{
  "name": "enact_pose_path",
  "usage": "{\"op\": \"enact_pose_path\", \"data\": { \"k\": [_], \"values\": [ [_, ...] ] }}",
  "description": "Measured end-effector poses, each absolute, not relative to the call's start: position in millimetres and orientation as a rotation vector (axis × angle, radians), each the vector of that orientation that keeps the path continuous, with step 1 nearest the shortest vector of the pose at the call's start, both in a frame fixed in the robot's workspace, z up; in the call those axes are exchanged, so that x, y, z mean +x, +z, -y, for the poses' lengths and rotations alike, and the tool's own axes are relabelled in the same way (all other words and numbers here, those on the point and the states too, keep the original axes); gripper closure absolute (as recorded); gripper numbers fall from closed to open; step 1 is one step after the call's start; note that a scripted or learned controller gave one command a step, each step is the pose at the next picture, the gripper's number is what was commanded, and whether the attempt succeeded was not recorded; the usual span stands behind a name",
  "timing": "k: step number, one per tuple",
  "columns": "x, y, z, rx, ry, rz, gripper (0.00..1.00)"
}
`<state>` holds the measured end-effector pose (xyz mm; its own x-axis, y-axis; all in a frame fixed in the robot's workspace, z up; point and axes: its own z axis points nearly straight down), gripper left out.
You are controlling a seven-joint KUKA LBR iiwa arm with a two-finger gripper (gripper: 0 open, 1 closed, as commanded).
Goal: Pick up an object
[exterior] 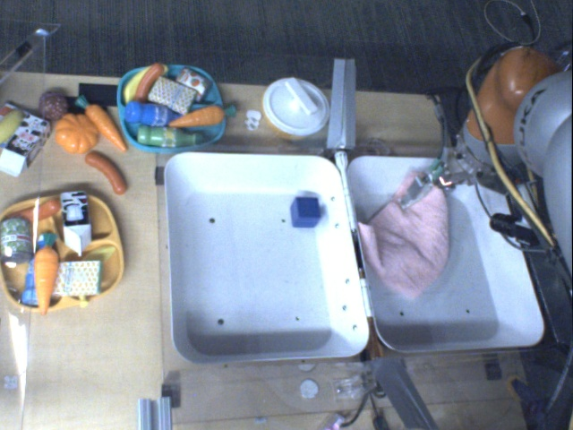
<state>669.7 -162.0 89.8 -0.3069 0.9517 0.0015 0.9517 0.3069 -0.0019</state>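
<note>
From my seat I see the two white bins side by side on the bench. The left bin (260, 330) holds a small blue block (306, 210), sitting near its upper right part, close to the divider between the bins and apart from the walls. The right bin (466, 325) holds a pink cloth (410, 240) — it lies crumpled along the bin's left side, its upper corner pulled up toward the top edge.

The arm (537, 106) comes in from the right, grey with its orange band high in the corner, cables looping around it. The gripper (428, 186) is down at the upper part of the right bin, right at the raised corner of the cloth. The fingers look pinched together on that corner, with a bit of pink fabric showing between them, so I read it as closed on the cloth — the rest of the cloth rests on the bin floor.

Off to the left of the bins, the bench carries a blue bowl of toy food (170, 106), a yellow tray of toy food (58, 251), a loose toy pumpkin (75, 133) and a toy sausage (106, 171). A white lid (295, 104) sits behind the left bin.
</note>
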Motion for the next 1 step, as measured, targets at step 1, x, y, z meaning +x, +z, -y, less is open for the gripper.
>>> {"op": "enact_pose_path", "data": {
  "k": [1],
  "values": [
    [663.9,88.1,178.3,-1.995,-0.008,2.436,0.00]
  ]
}}
